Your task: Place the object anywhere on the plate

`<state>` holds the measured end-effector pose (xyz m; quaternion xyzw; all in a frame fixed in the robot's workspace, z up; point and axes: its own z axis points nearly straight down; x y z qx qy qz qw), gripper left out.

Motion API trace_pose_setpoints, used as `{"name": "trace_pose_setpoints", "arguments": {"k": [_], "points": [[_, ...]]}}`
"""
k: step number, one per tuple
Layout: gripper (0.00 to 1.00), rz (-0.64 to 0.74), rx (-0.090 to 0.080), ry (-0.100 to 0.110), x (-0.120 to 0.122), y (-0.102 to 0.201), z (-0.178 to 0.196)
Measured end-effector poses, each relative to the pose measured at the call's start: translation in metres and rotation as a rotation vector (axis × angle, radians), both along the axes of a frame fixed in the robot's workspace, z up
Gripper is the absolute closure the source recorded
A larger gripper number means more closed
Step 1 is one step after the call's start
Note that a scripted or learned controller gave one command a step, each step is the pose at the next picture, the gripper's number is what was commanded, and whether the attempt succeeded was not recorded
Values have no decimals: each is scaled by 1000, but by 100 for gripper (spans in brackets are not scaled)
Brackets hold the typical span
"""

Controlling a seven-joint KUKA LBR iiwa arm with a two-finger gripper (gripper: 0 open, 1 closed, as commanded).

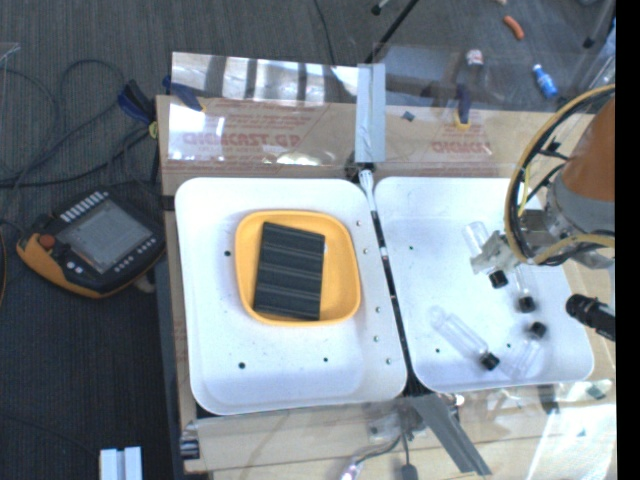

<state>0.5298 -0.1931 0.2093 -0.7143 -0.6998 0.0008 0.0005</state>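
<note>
Yellow plate [345, 268] is already bearing the black ribbed block [290, 270]; the gripper's [497, 256] jaw state cannot be told, so only withdrawal is being called for.

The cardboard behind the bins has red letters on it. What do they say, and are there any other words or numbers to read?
Cardboard, left part: red printed letters under shiny tape, too blurred to read.
Cardboard, right part: a shorter red print, too blurred to read.
Handheld controller on the floor: its screen and keys are too small to read.
Yellow plate, black ridged object, white bins: no text.
</note>
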Motion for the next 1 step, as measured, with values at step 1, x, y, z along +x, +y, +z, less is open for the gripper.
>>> {"name": "trace_pose_setpoints", "arguments": {"k": [1], "points": [[0, 0, 0, 0, 0, 0, 0]]}}
